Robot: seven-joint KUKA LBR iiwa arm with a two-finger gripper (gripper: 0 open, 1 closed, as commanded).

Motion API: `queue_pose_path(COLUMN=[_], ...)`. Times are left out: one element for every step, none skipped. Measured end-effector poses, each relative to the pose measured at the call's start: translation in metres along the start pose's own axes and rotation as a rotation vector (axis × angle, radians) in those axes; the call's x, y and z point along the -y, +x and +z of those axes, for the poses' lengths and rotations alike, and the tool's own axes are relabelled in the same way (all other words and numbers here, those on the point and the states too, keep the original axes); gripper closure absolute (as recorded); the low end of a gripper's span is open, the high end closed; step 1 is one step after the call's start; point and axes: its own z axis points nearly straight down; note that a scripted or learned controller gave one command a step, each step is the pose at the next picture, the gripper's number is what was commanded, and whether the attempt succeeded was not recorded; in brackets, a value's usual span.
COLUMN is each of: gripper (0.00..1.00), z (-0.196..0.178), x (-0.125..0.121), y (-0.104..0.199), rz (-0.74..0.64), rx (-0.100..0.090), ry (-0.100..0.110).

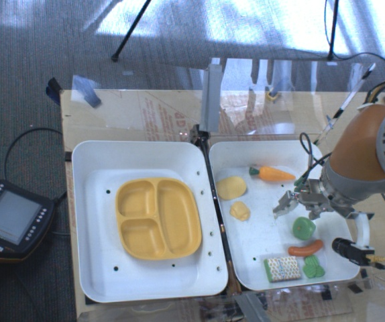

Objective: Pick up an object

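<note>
White plastic, both bins — the left bin carries a yellow divided tray with three compartments, lying flat near its middle. The right bin is where the clutter is: a toy carrot near the far wall, orange with a green top pointing left; a pale yellow round piece just left of it toward the divider; a smaller yellow lump a little nearer me. Toward the right side sits a green rounded object, and just below it a red-orange sausage-shaped piece lying at a slant. Along the near wall there is a speckled rectangular block with a green edge, and beside it a small green piece. The arm comes in from the right, its orange band bulky above the wrist, and the gripper hangs over the bin just above the green rounded object, between it and the carrot. Its metal fingers look spread apart, with nothing between them — none of the toys is off the bin floor.
</note>
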Motion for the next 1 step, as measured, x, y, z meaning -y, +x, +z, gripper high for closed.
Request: queue_pose_path(gripper=[0.0], z=[0.0447], x=[0.0561], y=[-0.0354], rz=[0.173], rx=[-0.001], ry=[0.004])
